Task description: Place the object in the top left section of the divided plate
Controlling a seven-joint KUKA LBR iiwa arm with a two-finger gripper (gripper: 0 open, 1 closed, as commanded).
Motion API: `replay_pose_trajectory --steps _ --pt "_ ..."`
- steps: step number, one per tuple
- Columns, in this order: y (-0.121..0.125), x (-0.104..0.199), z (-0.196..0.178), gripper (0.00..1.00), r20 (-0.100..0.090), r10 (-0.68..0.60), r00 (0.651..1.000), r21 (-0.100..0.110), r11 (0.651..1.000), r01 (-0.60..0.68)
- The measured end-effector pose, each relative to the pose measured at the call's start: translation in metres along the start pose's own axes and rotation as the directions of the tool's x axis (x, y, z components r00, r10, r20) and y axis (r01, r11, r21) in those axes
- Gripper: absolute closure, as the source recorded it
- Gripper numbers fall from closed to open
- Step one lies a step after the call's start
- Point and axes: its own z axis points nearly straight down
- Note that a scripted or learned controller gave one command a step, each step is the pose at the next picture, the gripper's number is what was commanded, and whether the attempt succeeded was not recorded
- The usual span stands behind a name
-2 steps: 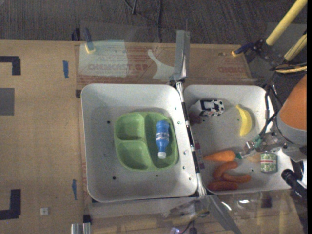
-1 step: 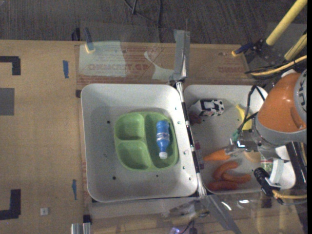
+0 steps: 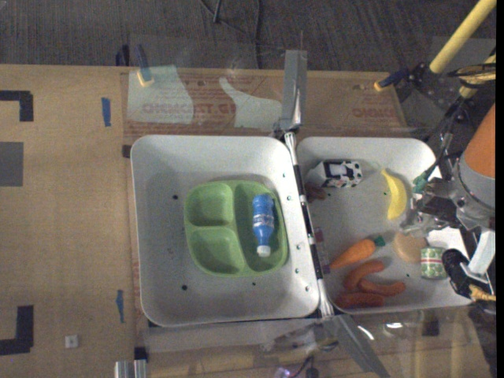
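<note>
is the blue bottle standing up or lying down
Lying down: the bottle shows its full length, cap toward the near edge, in the long right section of the green plate.

Colours: both bins white, left bin (image 3: 157,235), right bin (image 3: 354,150). Divided plate (image 3: 206,235) lime green. Bottle (image 3: 263,224) blue with a white cap. Cow toy (image 3: 340,172) black-and-white patches. Banana (image 3: 394,194) yellow. Carrot (image 3: 356,252) orange, green tip. Sausages (image 3: 370,283) red-brown. Small can (image 3: 431,262) green and white. Arm (image 3: 482,152) grey with orange band. Worktop (image 3: 63,227) tan, black corner marks, blue tape bits.
</note>
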Motion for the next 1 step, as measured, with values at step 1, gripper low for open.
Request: replay_pose_trajectory --steps 1 --pt "0.0178 -0.0710 0.0161 1.00 -0.001 -0.157 0.988 -0.001 0.988 0.157"
